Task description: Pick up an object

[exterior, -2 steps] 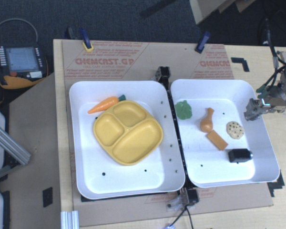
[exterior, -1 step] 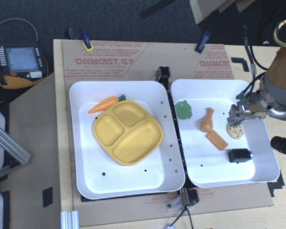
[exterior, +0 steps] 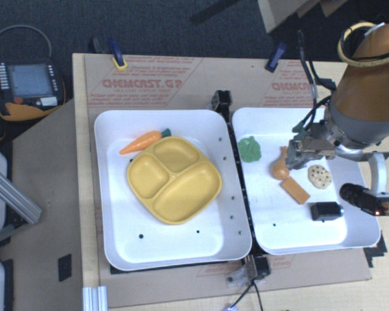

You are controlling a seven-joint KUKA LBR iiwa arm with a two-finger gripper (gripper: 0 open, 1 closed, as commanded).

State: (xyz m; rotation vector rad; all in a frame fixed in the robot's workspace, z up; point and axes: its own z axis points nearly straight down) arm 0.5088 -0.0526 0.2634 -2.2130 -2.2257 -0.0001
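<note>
The right bin [exterior: 292, 235] holds several small items: a green leafy piece [exterior: 249, 149], a round orange piece [exterior: 280, 170], a tan block [exterior: 294, 190], a speckled cookie [exterior: 319, 175] and a black block [exterior: 326, 210]. My gripper [exterior: 297, 157] hangs low over this bin, just right of and above the orange piece and left of the cookie. Its body hides what lies directly beneath it, and I see nothing held in it. In the left bin [exterior: 110, 193] an orange carrot [exterior: 141, 142] lies against the far edge of a yellow divided plate [exterior: 174, 179].
The grey and orange arm [exterior: 366, 96] covers the right bin's far right corner. Clamps [exterior: 221, 100] sit between the bins at the back. A pendant with a screen [exterior: 27, 83] lies off the bench at the far left.
</note>
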